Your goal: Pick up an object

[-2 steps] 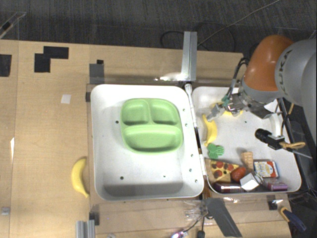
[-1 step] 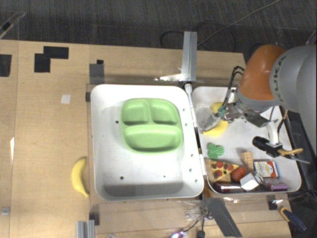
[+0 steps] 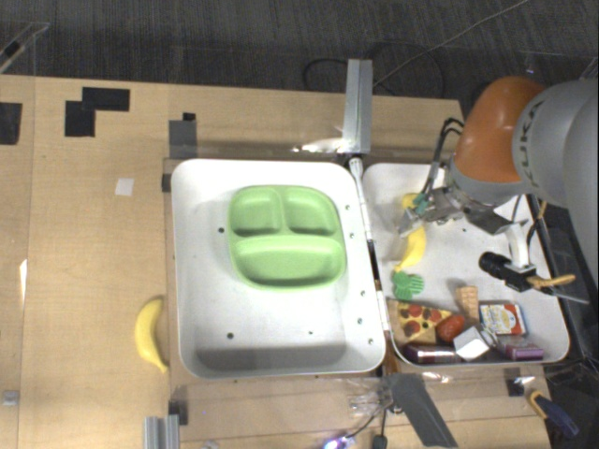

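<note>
My gripper [image 3: 424, 208] hangs over the back left part of the right bin [image 3: 552, 330], under the grey arm with its orange band. A small yellow piece [image 3: 409, 200] shows right beside the gripper's tip, and I cannot tell if it is held. Just in front lies a yellow banana-shaped toy [image 3: 414, 246], apart from the gripper. Closer to the front are a green toy [image 3: 407, 284], a pizza slice [image 3: 419, 321], a red piece [image 3: 451, 325], a brown block [image 3: 467, 299], a small printed box [image 3: 503, 318], a white piece [image 3: 471, 346] and a purple marker [image 3: 520, 352].
The left bin [image 3: 201, 344] holds a green divided plate [image 3: 285, 235]. A banana [image 3: 150, 333] lies on the wooden bench left of that bin. A metal post [image 3: 358, 110] stands behind the wall between the bins.
</note>
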Tool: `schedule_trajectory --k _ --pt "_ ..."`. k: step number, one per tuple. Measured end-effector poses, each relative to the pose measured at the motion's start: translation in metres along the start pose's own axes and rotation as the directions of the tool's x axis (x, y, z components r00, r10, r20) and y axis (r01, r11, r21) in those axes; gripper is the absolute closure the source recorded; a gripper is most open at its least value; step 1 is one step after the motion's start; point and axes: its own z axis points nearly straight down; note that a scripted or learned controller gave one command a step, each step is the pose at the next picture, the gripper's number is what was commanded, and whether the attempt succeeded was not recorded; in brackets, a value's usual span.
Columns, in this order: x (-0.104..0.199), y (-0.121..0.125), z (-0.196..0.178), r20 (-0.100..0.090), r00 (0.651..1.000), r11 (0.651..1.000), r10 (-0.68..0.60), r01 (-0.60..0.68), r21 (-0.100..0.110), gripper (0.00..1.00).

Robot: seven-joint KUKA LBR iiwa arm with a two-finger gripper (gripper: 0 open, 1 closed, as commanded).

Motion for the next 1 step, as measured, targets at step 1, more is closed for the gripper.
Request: schedule_trajectory --k 1 --pt "0.0007 0.0232 -0.0977 0.002 0.985 0.985 0.172 -0.172 0.013 1.0"
